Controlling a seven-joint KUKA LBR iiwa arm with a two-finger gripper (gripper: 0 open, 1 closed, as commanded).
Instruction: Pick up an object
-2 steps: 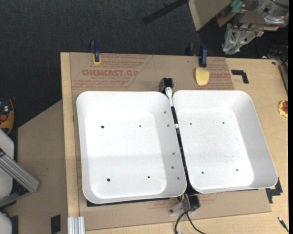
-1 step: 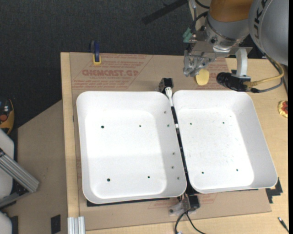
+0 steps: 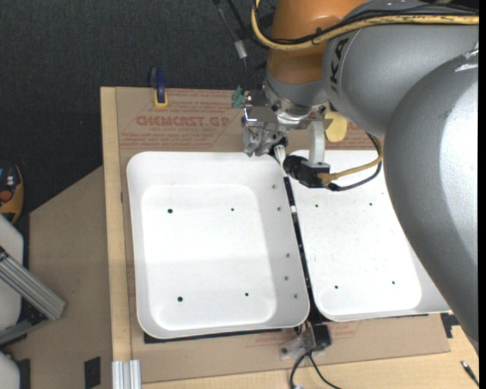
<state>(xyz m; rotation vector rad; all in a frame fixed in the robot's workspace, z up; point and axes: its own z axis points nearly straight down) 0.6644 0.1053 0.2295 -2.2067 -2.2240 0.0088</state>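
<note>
Camera view: jaws [image 3: 262, 144] over left bin's [image 3: 144, 228] far rim; their state unclear.

Worktop [image 3: 194, 121]: brown board (red lettering along far edge). Bears two shallow white bins side by side, left bin [image 3: 144, 243], right bin [image 3: 364, 304], rims touching.

Bulky grey arm [image 3: 410, 91], orange wrist band [image 3: 304, 19], yellow cables.

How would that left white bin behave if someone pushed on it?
The left bin looks thin-walled and shallow, so probably light and likely to slide on the brown board. Its wide flat base makes tipping unlikely. The right bin alongside may block sideways movement.
</note>
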